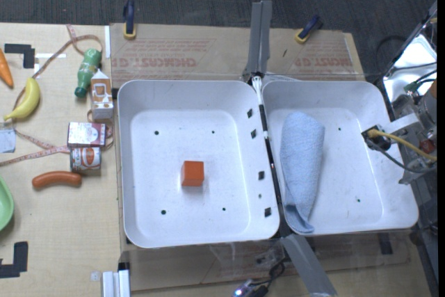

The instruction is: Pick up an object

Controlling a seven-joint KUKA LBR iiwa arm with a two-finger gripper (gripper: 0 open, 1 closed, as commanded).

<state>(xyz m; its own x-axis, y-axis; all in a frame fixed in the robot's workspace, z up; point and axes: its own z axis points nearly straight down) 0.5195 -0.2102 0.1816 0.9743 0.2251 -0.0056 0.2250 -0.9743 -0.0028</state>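
two white bins: left bin (139, 219) holds an orange cube (192, 173), right bin (389, 215) a blue towel (300, 167)

Even, bright overhead light on my bench. The white bins (132, 149) look slightly washed out, with soft shadows along their walls. Glare on metal at far right (410, 62). Focus is mildly soft throughout.

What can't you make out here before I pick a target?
- Gripper: the camera view's right edge cuts off the arm, so its state is unreadable.
- Blue towel: folded over itself; anything under it is hidden.
- Orange block: its underside and far faces are out of sight.
- Can and cartons beside the left bin: labels too small to read.
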